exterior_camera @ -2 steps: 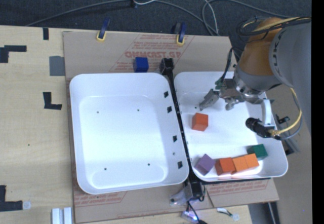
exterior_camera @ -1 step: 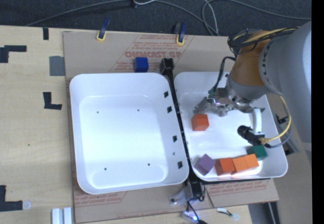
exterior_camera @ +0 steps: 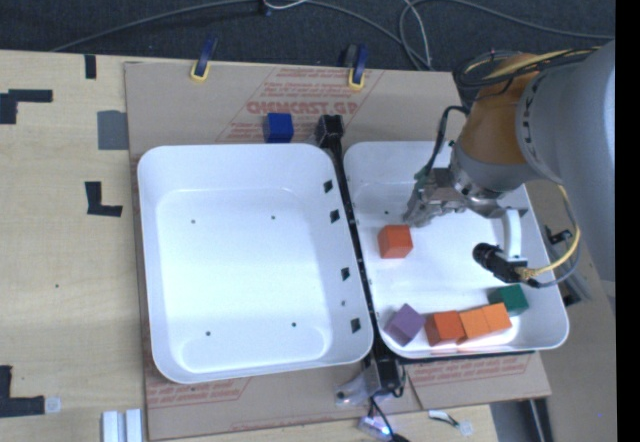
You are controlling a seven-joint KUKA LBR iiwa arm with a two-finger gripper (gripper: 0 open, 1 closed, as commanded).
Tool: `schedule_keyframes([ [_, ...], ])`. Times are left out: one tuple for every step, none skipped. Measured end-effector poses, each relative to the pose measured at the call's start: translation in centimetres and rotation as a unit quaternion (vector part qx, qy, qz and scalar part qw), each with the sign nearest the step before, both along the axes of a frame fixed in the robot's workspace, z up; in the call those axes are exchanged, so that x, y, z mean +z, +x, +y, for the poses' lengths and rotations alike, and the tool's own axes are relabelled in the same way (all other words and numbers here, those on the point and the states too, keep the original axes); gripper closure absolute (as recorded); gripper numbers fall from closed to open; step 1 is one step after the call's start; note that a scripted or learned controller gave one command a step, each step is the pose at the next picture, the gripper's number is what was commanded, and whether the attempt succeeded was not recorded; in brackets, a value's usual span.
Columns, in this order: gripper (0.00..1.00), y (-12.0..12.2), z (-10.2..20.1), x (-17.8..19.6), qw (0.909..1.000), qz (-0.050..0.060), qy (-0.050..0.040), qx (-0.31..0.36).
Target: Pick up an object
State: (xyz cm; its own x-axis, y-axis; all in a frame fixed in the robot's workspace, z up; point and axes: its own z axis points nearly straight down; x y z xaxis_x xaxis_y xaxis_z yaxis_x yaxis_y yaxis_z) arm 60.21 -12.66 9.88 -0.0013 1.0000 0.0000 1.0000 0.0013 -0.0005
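The orange cube (exterior_camera: 395, 242) sat in the right bin (exterior_camera: 540, 335), just below the end effector (exterior_camera: 432, 202); couldn't tell its opening. Looked light, rigid, probably easiest pinched across two flat opposite faces.

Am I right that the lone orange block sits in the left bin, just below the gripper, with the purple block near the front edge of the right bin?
Not quite: the orange block sits in the right bin, not the left, as the camera view shows. It does lie just below the gripper, and the purple block is near that bin's front edge.
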Motion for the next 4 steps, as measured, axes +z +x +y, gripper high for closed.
schedule_keyframes([
  [1.00, -0.2, -0.5, 4.4, 1.0000, -0.002, -0.0003, -0.001],
  [1.00, 0.1, 0.0, 10.5, 1.0000, -0.003, -0.0002, 0.000],
  [1.00, 0.4, -0.9, 15.4, 1.0000, -0.002, -0.0004, -0.001],
  [1.00, -0.5, 4.1, 14.0, 1.0000, 0.001, 0.0004, 0.001],
])
